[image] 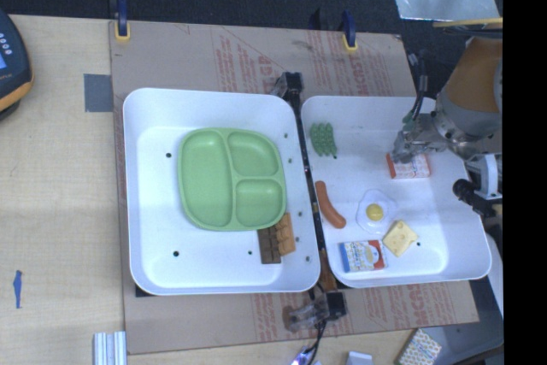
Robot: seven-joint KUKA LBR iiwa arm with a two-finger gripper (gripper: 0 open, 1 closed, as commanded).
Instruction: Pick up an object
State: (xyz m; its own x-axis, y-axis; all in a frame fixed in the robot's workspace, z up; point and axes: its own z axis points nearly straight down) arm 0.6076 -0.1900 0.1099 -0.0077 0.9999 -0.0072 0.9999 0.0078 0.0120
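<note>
target: small red-and-white packet (409,167), far right of right bin (444,267) | gripper (408,145) directly over it, finger state cannot be told | likely light, flat, slippery; pinch across short edges | hot dog (330,205) well clear

Right bin (461,265), contents scattered flat on white floor:
- Green bunch of grapes (323,139), upper left corner, near dividing wall.
- Orange-red sausage (330,205), lying at a slant below the grapes.
- Fried egg (374,212), white with yellow yolk, mid-bin.
- Yellow cheese wedge (399,238), just beside egg.
- Blue-and-white packet (361,256), near front wall.
- Red-and-white packet (410,167), upper right.
</note>
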